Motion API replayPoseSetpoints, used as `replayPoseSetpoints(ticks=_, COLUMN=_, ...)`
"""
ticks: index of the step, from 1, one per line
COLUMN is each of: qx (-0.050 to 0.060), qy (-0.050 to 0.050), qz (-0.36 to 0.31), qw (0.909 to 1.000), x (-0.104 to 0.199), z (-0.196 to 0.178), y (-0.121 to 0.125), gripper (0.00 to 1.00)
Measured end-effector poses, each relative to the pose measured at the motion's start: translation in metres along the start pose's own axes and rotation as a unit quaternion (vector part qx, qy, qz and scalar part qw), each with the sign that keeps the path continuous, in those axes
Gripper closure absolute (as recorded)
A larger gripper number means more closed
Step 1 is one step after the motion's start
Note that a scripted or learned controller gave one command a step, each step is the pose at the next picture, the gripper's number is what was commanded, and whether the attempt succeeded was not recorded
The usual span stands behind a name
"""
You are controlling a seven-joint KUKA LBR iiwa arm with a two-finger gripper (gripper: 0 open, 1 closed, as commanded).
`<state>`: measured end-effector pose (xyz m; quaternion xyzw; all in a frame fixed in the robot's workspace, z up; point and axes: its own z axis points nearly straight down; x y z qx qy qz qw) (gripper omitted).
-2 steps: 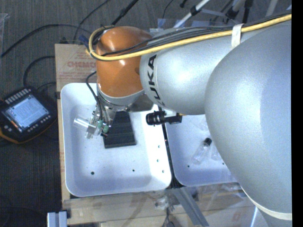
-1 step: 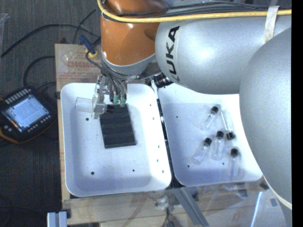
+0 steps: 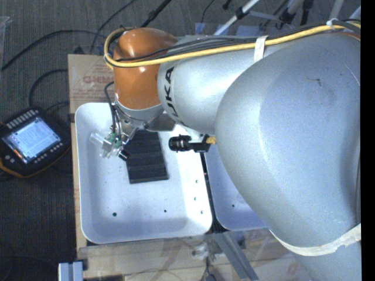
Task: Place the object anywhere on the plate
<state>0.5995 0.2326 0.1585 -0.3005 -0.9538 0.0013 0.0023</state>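
Arm reaches in from the right, its orange band above the left bin; gripper hangs low over that bin's upper left part. Cannot tell how the gripper stands, since the wrist covers most of it. A dark ridged rectangular object lies flat on the bin floor just right of the gripper, partly under the wrist.

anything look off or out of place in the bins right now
Nothing is spilled or broken. The one oddity: the dark ribbed slab in the left bin lies slightly skewed to the bin's edges, its upper end tucked under the arm. The tool hangs beside it with something small and pale at its tip, too blurred to identify.
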Motion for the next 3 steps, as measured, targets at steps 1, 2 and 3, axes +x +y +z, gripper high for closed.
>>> replayPoseSetpoints(ticks=1, qx=0.0, qy=-0.002, qz=-0.054, qw=0.9986, x=-0.021, z=-0.073, y=0.014, gripper=1.0)
replayPoseSetpoints(ticks=2, qx=0.001, qy=-0.003, qz=-0.054, qw=0.9985, x=-0.021, z=-0.079, y=0.015, gripper=1.0)
replayPoseSetpoints(ticks=3, qx=0.0, qy=-0.002, qz=-0.094, qw=0.9955, x=0.047, z=-0.122, y=-0.032, gripper=1.0)
